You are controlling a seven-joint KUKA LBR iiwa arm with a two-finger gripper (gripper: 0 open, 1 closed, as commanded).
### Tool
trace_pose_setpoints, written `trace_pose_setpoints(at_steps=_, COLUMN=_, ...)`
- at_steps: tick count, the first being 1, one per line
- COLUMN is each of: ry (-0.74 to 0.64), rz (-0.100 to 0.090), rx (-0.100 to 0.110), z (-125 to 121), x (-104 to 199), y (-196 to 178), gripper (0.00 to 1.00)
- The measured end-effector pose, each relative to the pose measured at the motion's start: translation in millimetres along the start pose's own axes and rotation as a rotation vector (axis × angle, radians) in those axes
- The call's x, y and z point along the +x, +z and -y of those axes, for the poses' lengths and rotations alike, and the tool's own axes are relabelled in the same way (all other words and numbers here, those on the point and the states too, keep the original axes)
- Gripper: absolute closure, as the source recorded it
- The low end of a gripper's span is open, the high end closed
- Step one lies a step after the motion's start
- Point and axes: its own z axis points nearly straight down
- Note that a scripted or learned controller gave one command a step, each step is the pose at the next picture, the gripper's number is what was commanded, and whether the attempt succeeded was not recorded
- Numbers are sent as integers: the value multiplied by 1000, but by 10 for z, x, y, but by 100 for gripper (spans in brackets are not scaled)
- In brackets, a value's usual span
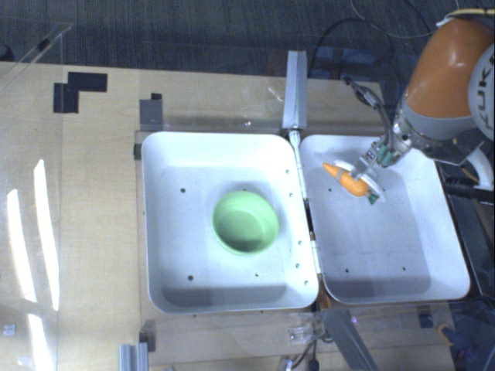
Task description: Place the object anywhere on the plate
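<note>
Two shallow white bins side by side on a pale wooden bench (85, 230), parted by a narrow metal strip (295, 91) running up from their shared edge. In the left bin (170, 207), a round green plate (246, 221), lying flat near the middle, a little toward the right wall, with nothing on it. In the right bin (402, 246), a small orange carrot (346, 178) in the upper left part, tilted, pointed end up and to the left, thicker end down and to the right, well apart from the plate and separated from it by both bin walls. At the carrot's thicker end, the gripper (372, 172), reaching down and leftward from the arm (445, 72) at the upper right, its grey body and orange band above the bin's far right corner. Gripper tips right against the carrot's right end, a small greenish bit showing just below them; too small and blurred to tell whether closed on the carrot, merely touching it, or how wide apart. Carrot seemingly low over or on the bin floor, hard to say which. Dark cables (348, 60) trailing behind the arm over the dark floor beyond the bench. A few black marks (77, 90) on the bench at upper left.
</note>
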Motion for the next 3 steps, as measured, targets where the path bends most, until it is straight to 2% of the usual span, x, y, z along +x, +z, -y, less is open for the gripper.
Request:
trace_pose_setpoints(at_steps=1, ry=124, rz=-2, rx=2, z=254, x=64, y=-113, gripper=100)
trace_pose_setpoints(at_steps=3, ry=562, rz=-5, rx=8, z=368, x=642, y=11, gripper=100)
